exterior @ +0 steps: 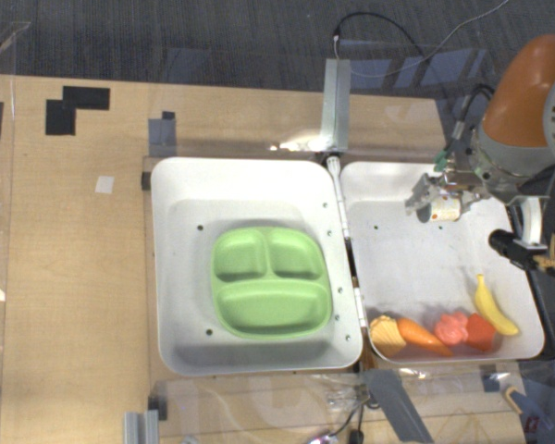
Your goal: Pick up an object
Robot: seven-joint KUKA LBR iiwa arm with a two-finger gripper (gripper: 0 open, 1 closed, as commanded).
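The light wooden bench (65, 276) carries two shallow white plastic bins side by side. In the left bin (176, 248) lies a green plastic tray with three compartments (271, 280). The right bin (398, 266) holds toy foods along its near edge: a yellow banana (495, 307) at the right, then a red round fruit (481, 332), a pink piece (452, 327), an orange carrot (420, 334) and a pale yellow piece (386, 331) in the near left corner. The pincer (435, 202) hangs over the far part of the right bin; I cannot tell how far it is open.
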